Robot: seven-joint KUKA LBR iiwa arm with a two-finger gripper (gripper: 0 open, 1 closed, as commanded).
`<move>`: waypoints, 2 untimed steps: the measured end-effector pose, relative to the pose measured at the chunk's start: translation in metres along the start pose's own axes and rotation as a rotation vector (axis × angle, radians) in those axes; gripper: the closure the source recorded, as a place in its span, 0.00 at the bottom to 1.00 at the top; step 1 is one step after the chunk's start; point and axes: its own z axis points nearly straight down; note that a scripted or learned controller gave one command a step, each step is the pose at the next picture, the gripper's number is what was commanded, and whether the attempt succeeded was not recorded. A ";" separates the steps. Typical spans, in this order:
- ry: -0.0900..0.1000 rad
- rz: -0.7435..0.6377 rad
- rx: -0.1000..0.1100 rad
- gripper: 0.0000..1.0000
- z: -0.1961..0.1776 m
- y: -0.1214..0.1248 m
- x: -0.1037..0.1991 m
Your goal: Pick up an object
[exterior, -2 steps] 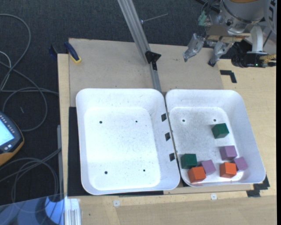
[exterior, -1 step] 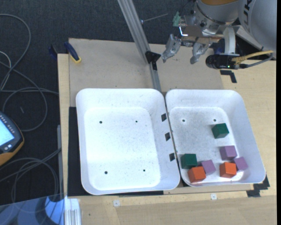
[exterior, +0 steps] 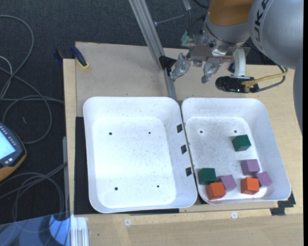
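Two white bins, the left bin (exterior: 132,153) and the right bin (exterior: 269,125), are finely speckled with dark flecks and sit on a pale tan surface (exterior: 120,69). The right one holds two dark green blocks (exterior: 241,142) (exterior: 207,175), two orange blocks (exterior: 216,190) (exterior: 250,185) and three purple blocks (exterior: 250,166) (exterior: 228,182) (exterior: 263,178). The arm (exterior: 279,29) is grey with an orange band (exterior: 231,12), and its end effector (exterior: 195,70) is silvery metal.

Arm (exterior: 274,29): smooth grey casing, rounded, dark lettering partly visible on shell. Orange band (exterior: 230,12) rings it above wrist. Below band, silver metal flange, small bolts and fittings. Gripper (exterior: 195,71): two grey metallic fingers, angular. White bracket beside wrist carries small black module; yellow cable runs off it. Thin wires near flange.
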 end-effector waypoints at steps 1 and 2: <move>-0.002 0.010 0.000 0.00 0.016 -0.067 -0.075; 0.000 0.005 0.001 0.00 0.071 -0.082 -0.094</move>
